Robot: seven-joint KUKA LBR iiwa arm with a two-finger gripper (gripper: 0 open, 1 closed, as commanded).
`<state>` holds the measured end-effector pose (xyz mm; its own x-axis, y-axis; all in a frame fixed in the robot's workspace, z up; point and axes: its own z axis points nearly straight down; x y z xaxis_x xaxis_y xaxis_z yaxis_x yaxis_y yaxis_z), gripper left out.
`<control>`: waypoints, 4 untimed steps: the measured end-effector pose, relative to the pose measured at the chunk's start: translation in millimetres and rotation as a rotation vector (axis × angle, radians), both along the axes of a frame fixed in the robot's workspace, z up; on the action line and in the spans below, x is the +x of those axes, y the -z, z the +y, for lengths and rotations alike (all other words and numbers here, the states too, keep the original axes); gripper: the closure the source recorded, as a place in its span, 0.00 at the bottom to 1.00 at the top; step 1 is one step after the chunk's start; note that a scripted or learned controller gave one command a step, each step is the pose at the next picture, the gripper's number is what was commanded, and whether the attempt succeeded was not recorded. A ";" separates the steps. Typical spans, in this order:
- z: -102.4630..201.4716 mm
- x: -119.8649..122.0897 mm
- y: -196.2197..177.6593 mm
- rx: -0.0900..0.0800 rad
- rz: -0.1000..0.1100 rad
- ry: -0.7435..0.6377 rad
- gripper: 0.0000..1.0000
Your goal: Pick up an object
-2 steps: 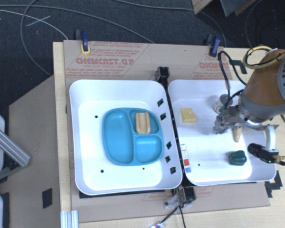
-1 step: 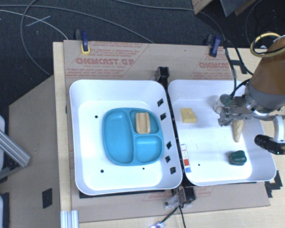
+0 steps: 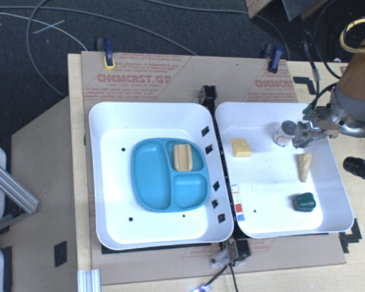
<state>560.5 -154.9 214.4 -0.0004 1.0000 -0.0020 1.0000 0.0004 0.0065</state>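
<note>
My gripper (image 3: 290, 135) hangs over the upper right part of the right bin (image 3: 261, 224), reaching in from the right. A yellow block (image 3: 241, 148) lies to its left in that bin. Just below and right of the gripper lies a tan wedge-shaped piece (image 3: 304, 165). A dark green object (image 3: 304, 202) rests near the bin's lower right corner. Nothing shows between the fingers. In the left bin (image 3: 109, 224) a blue divided plate (image 3: 169, 174) carries a tan bread-like piece (image 3: 182, 157) in its upper right compartment.
A black hinge strip (image 3: 214, 163) with clips runs between the two bins. Cardboard sheeting (image 3: 140, 72) lies under the bins, held by blue clamps (image 3: 109, 53) at the back. Cables trail over the dark floor behind.
</note>
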 end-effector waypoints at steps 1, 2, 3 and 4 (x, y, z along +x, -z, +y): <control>-0.1 0.9 -19.3 0.001 0.003 0.000 1.00; 43.2 -6.5 -14.9 0.004 0.009 -0.003 1.00; 91.5 -12.0 -5.2 0.004 0.010 -0.003 1.00; 141.0 -4.9 -4.5 0.004 0.007 -0.004 1.00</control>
